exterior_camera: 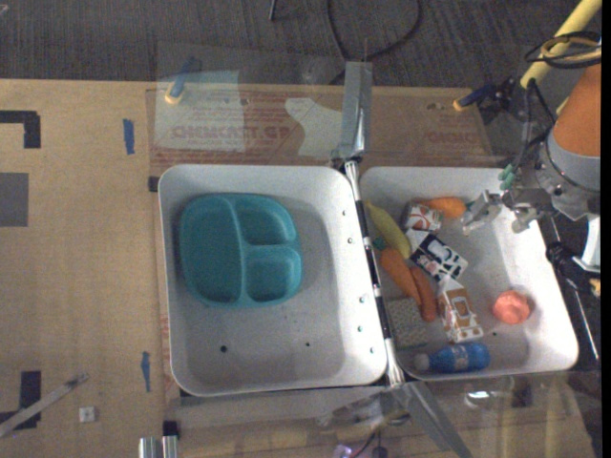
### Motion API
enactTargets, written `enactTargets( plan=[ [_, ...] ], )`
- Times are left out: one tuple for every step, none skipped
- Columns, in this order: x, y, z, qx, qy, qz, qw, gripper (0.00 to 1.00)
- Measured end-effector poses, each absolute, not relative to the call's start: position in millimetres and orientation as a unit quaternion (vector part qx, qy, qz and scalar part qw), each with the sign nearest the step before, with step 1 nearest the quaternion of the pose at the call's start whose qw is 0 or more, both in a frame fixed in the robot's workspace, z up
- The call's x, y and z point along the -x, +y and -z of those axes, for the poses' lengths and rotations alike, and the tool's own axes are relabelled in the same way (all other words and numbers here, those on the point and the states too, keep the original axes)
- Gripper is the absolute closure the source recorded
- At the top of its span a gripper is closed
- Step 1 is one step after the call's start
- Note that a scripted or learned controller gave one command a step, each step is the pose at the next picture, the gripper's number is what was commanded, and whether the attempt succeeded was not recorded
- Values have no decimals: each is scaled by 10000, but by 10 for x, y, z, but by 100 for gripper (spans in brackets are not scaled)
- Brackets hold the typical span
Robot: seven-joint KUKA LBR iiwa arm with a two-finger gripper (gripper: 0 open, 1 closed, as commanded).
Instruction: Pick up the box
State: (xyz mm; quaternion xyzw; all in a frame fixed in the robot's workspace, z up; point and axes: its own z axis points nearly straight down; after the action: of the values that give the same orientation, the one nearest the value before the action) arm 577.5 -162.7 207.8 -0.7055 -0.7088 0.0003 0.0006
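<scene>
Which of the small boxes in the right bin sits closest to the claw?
The red-and-white box beside the orange item, at the bin's far end. The black-and-white box and the orange-printed box lie farther from the claw.

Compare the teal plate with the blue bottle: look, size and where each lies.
The teal plate is broad, flat and split into compartments; the blue bottle is small, rounded and lies on its side. The plate sits in the left bin, the bottle among clutter in the right bin. Both rest on bin floors.
</scene>
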Motion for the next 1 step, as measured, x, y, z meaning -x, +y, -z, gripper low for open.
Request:
enactTargets(
  plan=[
    [-6125,-1090,-1261,7938,-6081,48,-55,0]
  ],
)
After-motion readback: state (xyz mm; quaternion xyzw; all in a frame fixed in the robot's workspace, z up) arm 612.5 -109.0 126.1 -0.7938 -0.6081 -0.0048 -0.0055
